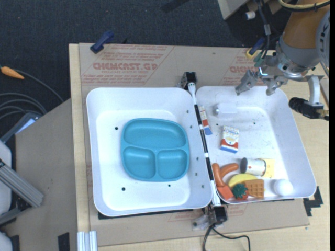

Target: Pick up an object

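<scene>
Candidate objects: a small carton [229,139] is lying alone mid-bin in the right bin [293,127]; a clear plastic item [225,109] is sitting just beyond it, too faint to identify.
Near-corner cluster: a sausage-shaped toy [225,170], a banana [242,180], a waffle piece [255,189], a white-and-yellow bottle [256,166] and a white ball [282,186] are crowding together, touching.
Gripper: the gripper [257,83] is hanging over the far rim of the right bin, fingers spread wide, holding nothing.
Risk, cluster: in my judgement a descent there is risking a jam on several toys or a glancing push.
Risk, ball and bottle: rounded, smooth-looking shapes are likely rolling out of a pinch.
Risk, clear item: thin and transparent, probably slipping or crushing.
Safest target: the boxy, flat-sided carton, standing apart.
Left bin: the left bin [104,140] is holding a glossy blue three-compartment tray [155,149].
Bins: shallow, white, smooth-walled plastic.
</scene>
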Robot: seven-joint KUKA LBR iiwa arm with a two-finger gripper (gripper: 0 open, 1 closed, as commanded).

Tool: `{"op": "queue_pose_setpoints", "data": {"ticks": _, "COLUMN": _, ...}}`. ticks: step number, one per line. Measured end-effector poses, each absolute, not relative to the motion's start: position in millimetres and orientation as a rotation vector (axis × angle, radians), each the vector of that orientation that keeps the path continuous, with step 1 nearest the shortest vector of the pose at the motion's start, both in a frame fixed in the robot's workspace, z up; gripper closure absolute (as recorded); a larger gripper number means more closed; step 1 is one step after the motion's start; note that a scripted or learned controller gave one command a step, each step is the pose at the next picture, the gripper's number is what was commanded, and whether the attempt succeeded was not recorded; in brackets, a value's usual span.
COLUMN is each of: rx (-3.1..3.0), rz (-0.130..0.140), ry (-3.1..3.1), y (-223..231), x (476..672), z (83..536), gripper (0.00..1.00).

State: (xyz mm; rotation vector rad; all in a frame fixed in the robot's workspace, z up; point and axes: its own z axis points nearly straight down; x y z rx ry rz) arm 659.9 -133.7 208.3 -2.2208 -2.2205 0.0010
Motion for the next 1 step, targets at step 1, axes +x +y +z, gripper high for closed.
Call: {"op": "queue_pose_setpoints", "data": {"ticks": 1, "rx": -2.22, "rz": -0.001, "ry": -2.222, "y": -93.4, "x": 666.6, "z": 84.8, "gripper": 0.0}}
